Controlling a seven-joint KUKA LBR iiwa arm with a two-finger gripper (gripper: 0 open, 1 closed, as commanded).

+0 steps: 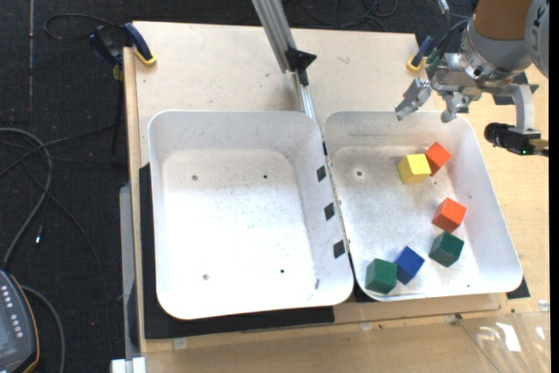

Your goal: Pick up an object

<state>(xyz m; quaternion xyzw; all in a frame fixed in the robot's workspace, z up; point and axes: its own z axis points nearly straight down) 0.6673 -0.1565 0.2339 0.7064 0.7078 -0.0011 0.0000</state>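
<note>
Here the hand [431,103], fingers apart and holding nothing, hovers just beyond the yellow cube [414,168]; approach seems underway, and next it must descend over that cube.

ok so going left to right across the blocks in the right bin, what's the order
green block → blue block → yellow block; the orange block beside the yellow one and the two blocks further right overlap sideways, so I leave them out.

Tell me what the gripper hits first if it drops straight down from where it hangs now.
Probably bare floor at the far end of the right bin, above the yellow block. The open gripper points downward; depth is unclear, so it might clip the far rim.
</note>
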